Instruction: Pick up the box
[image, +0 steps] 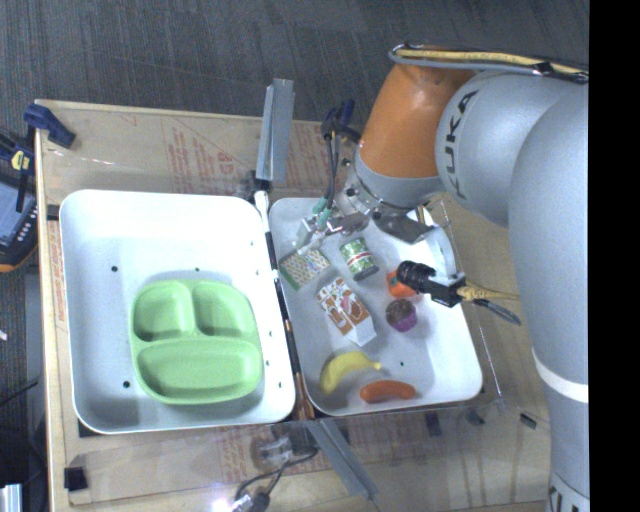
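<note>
Fingers (322, 226) above box (304, 266), right bin (455, 372)

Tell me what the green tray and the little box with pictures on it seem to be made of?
The green tray looks like moulded plastic: one even colour, rounded compartments, a soft sheen. The box looks like printed cardboard or thin card, judging by its flat faces, sharp edges and colourful print, though it could be a plastic toy.
</note>
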